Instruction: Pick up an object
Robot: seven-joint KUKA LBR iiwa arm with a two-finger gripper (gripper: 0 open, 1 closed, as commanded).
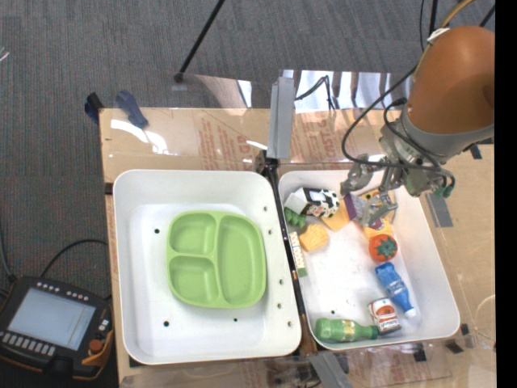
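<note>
Gripper [373, 204] low over the right bin [443, 285] near its far edge, finger state impossible to tell, tomato [383, 247] just beside it toward the near edge, blue bottle [395, 288] beyond that.

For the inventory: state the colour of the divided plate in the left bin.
Light green, clearest in the camera view: divided plate.

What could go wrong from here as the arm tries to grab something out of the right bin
The gripper sits over a tight cluster: the tomato, a yellow piece and the cow-patterned carton lie close together, so the fingers might nudge or pinch two things at once. The cluster is also near the right bin's far wall, which may limit a clean descent. The blue bottle looks rounded and could slip if targeted.
</note>
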